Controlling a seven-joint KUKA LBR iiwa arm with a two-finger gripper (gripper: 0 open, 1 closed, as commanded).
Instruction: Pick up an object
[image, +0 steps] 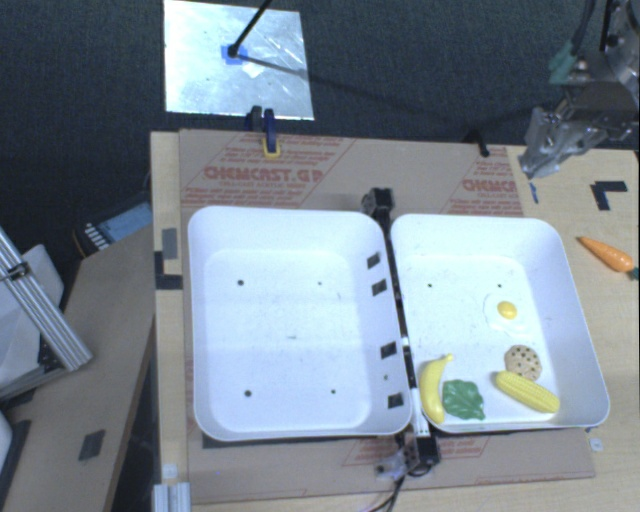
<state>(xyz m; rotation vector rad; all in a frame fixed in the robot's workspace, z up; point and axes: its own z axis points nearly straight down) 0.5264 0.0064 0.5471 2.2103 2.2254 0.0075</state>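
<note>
Nearest you, along the front wall of the right bin (575, 300), lie a curved yellow banana (432, 388), a crinkled green leaf (463, 400), a round speckled cookie (522, 361) and a ribbed corn cob (527, 392), with a glossy fried egg (505, 311) behind them. Nothing is lifted yet: your gripper (540, 160) hangs beyond that bin's far right corner, and I cannot tell its grip state.

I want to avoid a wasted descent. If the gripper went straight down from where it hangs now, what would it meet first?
Probably the bare bench just outside the right bin's far corner, not the toy food. The gripper seems to hang beyond that rim, but depth is unclear from this slanted view.
</note>
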